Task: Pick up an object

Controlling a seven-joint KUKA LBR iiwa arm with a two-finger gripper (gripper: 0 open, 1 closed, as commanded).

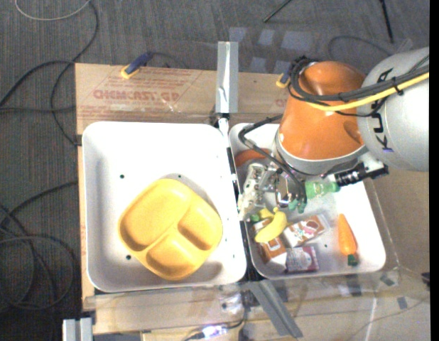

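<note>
The banana (271, 227), one and yellow, lies in the right bin (369, 215) near that bin's left wall and toward its front edge. It rests partly on a brown packet (305, 231). The gripper (270, 190) hangs just above and behind the banana, close to the same left wall, and its metal parts overlap the banana's upper end in this view. Whether they touch cannot be told, and neither can whether the gripper is spread or closed, since the clutter below and the arm (322, 112) above mask it.

The right bin holds several other things, one of each. A carrot (347, 237) lies near the right wall, well apart from the gripper. A green bottle (320, 188) sits just to the right of the gripper, half under the wrist. A greyish pouch (301, 260) lies at the front edge, below the brown packet. A round orange-red item (249, 157) is partly hidden at the back left corner.

There are two bins. The left bin (113, 155) carries one yellow tray (171, 227) with three compartments, lying toward its front edge.
</note>
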